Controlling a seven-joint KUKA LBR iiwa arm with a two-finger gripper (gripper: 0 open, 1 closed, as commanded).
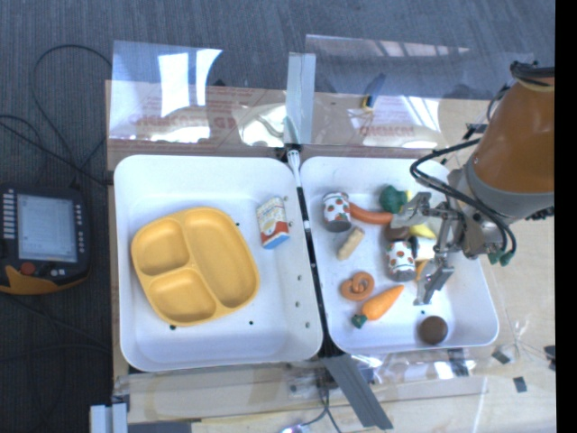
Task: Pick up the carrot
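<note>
The carrot (pixel 382 302), orange with a small green tip at its lower left, lies in the right bin (pixel 469 332) near the front, pointing up to the right. My gripper (pixel 420 249) hovers just above and to the right of it, over the middle of that bin. Its dark fingers (pixel 429 287) are spread open, and the lower one ends close to the carrot's thick end. Nothing is held between them. A small spotted white-and-red piece (pixel 401 258) and a yellow piece (pixel 422 231) lie underneath, between the fingers.
The right bin also holds a spotted cup (pixel 336 209), a long orange piece (pixel 368 213), a green piece (pixel 392 197), a beige piece (pixel 350 242), an orange ring (pixel 357 286) and a brown ball (pixel 433 329). The left bin (pixel 135 332) holds a yellow divided plate (pixel 194 264) and a small carton (pixel 272 221).
</note>
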